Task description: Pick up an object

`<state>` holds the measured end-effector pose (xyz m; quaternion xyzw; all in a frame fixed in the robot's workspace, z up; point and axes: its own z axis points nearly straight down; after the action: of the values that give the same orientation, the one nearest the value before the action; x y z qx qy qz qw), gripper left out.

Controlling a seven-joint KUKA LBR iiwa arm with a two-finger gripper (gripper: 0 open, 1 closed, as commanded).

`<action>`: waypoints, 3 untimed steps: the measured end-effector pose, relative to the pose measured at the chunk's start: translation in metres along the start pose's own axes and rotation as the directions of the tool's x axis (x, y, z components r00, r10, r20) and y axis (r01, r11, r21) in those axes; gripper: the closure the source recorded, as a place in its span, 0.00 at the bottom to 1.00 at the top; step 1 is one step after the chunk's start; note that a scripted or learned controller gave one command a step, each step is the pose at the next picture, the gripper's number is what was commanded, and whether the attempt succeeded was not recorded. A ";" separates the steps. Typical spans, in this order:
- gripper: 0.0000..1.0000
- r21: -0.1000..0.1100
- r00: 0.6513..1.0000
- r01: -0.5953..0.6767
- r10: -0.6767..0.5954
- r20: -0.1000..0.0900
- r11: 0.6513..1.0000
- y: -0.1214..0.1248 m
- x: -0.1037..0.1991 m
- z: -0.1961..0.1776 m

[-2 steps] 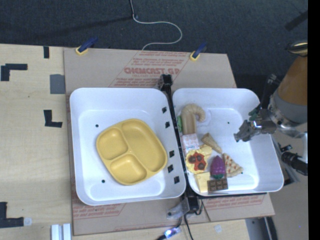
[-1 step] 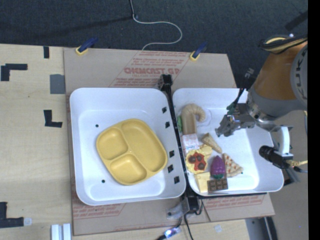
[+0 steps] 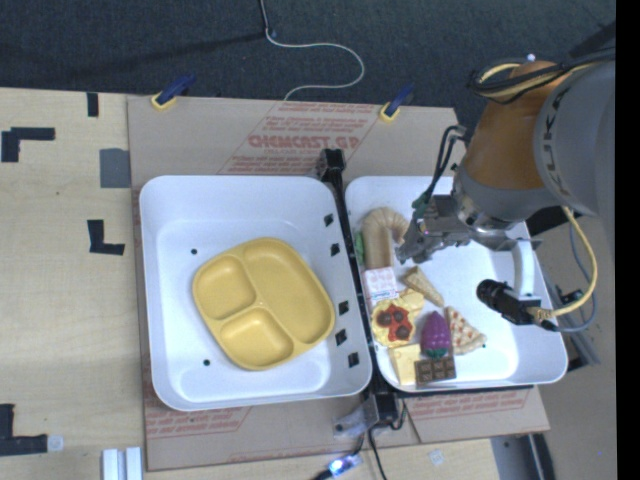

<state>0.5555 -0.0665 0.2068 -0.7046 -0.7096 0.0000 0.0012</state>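
The gripper point(image 3: 412, 249) hangs low over the far left part of the right bin point(image 3: 535, 368), just beside a tan bread-like piece point(image 3: 377, 234); whether it is gripping anything I cannot tell. Near it lie a small printed packet point(image 3: 381, 284), a pizza slice toy point(image 3: 393, 320), a purple fruit point(image 3: 435, 333) and a brown chocolate piece point(image 3: 434, 369). The left bin point(image 3: 170, 203) holds a yellow divided plate point(image 3: 262, 301).

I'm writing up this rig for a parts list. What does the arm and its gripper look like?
The grey KUKA arm has rounded, bulky links with an orange band above the wrist. Yellowish and black cables loop along it. The gripper at its end is dark metal, compact and blocky.
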 end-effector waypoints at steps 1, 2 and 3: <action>1.00 -0.003 1.000 0.000 0.000 0.000 1.000 0.036 0.049 -0.013; 1.00 0.000 1.000 -0.004 0.004 0.001 1.000 0.029 0.066 -0.019; 1.00 0.000 1.000 -0.006 0.006 0.003 1.000 0.042 0.056 -0.012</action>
<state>0.5974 -0.0101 0.2193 -0.7068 -0.7074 0.0012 0.0002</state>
